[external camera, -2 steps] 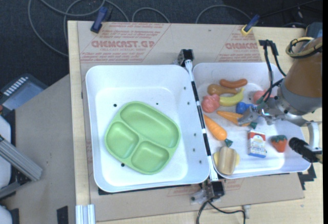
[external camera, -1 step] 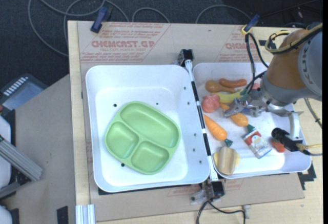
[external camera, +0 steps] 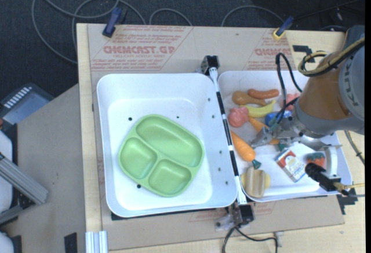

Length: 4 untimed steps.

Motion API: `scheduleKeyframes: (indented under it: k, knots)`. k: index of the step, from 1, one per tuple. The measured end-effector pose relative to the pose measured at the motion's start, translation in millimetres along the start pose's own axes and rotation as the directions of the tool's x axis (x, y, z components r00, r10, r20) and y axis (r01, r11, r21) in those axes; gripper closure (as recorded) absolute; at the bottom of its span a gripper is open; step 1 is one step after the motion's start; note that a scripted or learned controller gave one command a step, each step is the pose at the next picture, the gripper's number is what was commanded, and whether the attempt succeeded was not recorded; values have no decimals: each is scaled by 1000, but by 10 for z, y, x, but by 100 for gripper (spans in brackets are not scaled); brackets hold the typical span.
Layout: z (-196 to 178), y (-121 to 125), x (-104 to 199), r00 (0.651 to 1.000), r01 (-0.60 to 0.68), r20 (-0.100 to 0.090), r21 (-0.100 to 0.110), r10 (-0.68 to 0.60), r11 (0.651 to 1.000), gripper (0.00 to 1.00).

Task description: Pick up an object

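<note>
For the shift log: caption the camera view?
Arm's gripper low in the right bin among toy food; green divided plate in the left bin.

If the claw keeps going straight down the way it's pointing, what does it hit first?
Probably the small clutter right under the claw: blue and grey bits beside the carrot, in the right bin. Depth is unclear from this slanted view, so it might touch the carrot's near end instead.

Pale bench [external camera: 174,49] with red lettering printed across its far part. Bearing two shallow white bins side by side, touching along a black strip: left bin [external camera: 110,101], right bin [external camera: 255,79]. Blue clamp [external camera: 113,21] gripping the far left edge, yellow-and-blue clamp [external camera: 283,27] gripping the far right edge
</note>
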State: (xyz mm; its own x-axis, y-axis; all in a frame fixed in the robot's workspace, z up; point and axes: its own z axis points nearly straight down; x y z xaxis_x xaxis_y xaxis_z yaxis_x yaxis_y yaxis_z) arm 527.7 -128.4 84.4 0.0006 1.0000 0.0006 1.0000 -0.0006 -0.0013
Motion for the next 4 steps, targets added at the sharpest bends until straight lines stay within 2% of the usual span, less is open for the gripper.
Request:
scheduleKeyframes:
  k: [1,2,3,4]
  knots:
    - [-7,801,123,1000,2,1,-3,-2,1000,0]
    - [-1,472,50,1000,0,0,1,0,1000,0]
    - [-102,478,55,1000,1,0,-2,-1,1000,100]
    - [-1010,699,745,1000,2,0,-3,-2,1000,100]
